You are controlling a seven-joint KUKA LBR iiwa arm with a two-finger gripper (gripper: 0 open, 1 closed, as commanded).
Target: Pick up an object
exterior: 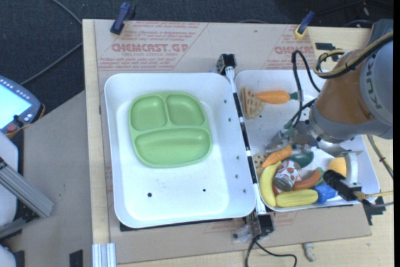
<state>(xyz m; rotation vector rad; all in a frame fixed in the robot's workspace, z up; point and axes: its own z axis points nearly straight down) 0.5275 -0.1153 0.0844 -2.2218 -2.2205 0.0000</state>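
Gripper (299, 139) opening cannot be told, since the wrist and the grey arm (350, 97) cover it from above, and nothing is seen held in it. It sits low in the right bin (267, 124), about the middle, at the upper edge of a heap of toy food that crowds the bin's lower end in the view.

Nearest to it are a low carrot (277, 156), lying at a slant just to its lower left, and a teal piece (304, 159) right below it; whether either is touched cannot be told. Under these lies a can (286, 176) with a red and white label, tipped on its side. A banana (267, 186) curves along the bin's left wall beside the can, and a yellow cob (297, 198) lies across the bottom edge. A red sausage (308, 181) rests between the can and a blue piece (325, 192). A yellow wedge (337, 166) lies to the right, close under the arm.

Well apart from the heap, at the bin's far end, a top carrot (273, 97) lies crosswise with a waffle slice (251, 102) just beside it against the left wall.

In the left bin (187, 194) lies a green divided plate (169, 129), flat and alone
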